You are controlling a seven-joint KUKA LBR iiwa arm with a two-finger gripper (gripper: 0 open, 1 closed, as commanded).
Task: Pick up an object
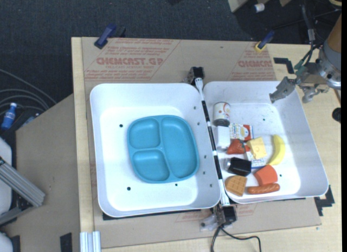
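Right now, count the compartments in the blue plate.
3. The blue plastic divided plate in the left white bin has one long compartment on its right side and two smaller ones stacked on its left.

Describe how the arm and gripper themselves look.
At the camera view's right edge, the gripper is grey metal with two slim, angled fingers. Thin dark cables run along the grey wrist above it.

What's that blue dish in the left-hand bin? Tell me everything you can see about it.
The blue divided plate looks like smooth moulded plastic, a rounded rectangle with three compartments: two smaller ones on its left side, one above the other, and one long one down its right. It lies flat, slightly turned, on the floor of the left white bin, roughly at its middle. All three compartments hold nothing, and no other object touches it.
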